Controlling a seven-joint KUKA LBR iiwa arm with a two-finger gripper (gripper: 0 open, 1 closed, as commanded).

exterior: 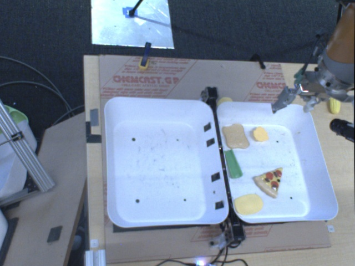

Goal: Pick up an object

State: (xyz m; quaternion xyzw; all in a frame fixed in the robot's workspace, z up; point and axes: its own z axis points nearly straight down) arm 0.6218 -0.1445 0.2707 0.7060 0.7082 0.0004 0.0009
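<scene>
The right bin (pixel 316 165) holds several toy foods: a tan bread slice (pixel 236 136), a small yellow round piece (pixel 260 133), a green stick (pixel 233 163), a pizza slice (pixel 269 182) and a yellow oval piece (pixel 248 204). My gripper (pixel 291 108) hangs over the bin's far rim at the upper right. It is open, with nothing between its fingers. It is up and to the right of the yellow round piece, apart from every object.
The left bin (pixel 111 148) lies beside the right one, joined by a black clip strip (pixel 217 148). A yellow item (pixel 334 105) lies on the bench past the right bin. A shiny metal plate (pixel 132 15) sits at the back and an aluminium frame (pixel 22 148) at the far left.
</scene>
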